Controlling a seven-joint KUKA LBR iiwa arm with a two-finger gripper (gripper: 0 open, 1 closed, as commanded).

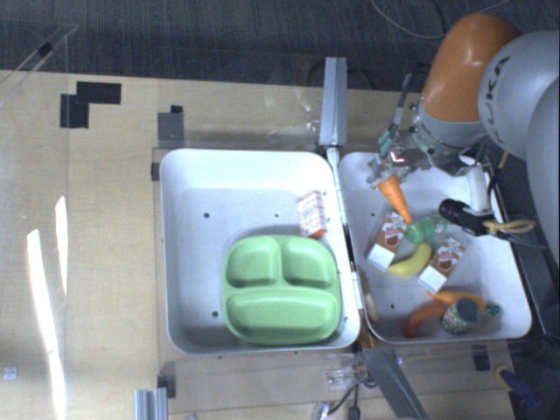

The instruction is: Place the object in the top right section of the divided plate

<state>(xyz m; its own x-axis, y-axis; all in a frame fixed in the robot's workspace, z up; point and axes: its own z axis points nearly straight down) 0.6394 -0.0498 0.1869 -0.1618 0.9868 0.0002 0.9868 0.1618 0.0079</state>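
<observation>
A green divided plate lies in the near half of the left bin, and its top right section holds nothing. A small red-and-white carton rests just beyond that section, against the bin's right wall. My gripper hangs over the far left corner of the right bin, right at the upper end of an orange carrot. The carrot slants down towards the middle of that bin. The view does not show whether the gripper has hold of it.
The right bin also holds two small cartons, a yellow banana, a green item, an orange-red vegetable and a small can. A metal divider post stands between the bins.
</observation>
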